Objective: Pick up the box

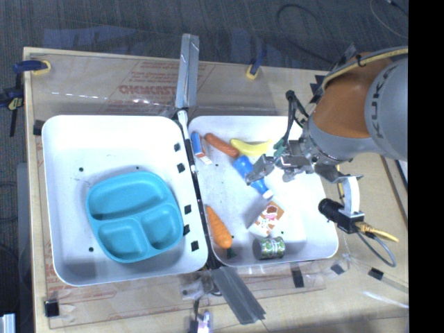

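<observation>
Lying nearest in the right bin are a can, a carrot and the box, tilted, untouched. Farther back, the gripper is seen over a blue bottle; whether its jaws are open cannot be told. A blue tray is held in the left bin.

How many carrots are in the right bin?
2. One carrot lies near the bin's front-left corner; the other lies at the back, beside the banana. Others may be hidden under the arm.

"KU" on arm
</observation>
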{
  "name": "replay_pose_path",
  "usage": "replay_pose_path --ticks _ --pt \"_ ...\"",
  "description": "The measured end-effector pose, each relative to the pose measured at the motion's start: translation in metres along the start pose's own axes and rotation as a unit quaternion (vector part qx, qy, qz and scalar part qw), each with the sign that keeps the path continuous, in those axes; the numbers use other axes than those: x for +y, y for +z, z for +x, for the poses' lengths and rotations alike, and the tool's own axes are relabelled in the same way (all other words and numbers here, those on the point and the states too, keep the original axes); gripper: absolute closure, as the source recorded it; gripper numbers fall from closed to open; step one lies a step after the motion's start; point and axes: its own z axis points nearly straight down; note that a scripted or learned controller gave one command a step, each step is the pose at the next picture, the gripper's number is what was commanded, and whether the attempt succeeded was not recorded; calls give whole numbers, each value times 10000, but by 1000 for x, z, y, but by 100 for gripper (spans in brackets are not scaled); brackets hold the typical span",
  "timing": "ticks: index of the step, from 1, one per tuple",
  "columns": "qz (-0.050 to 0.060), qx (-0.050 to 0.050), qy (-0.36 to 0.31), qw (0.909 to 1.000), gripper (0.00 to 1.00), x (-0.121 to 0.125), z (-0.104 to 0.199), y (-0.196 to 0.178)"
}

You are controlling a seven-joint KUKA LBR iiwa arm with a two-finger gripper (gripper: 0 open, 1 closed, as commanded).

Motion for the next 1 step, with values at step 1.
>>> replay_pose_path --ticks 1 --pt "-8 -4 -421 9991 0 -25 -6 37"
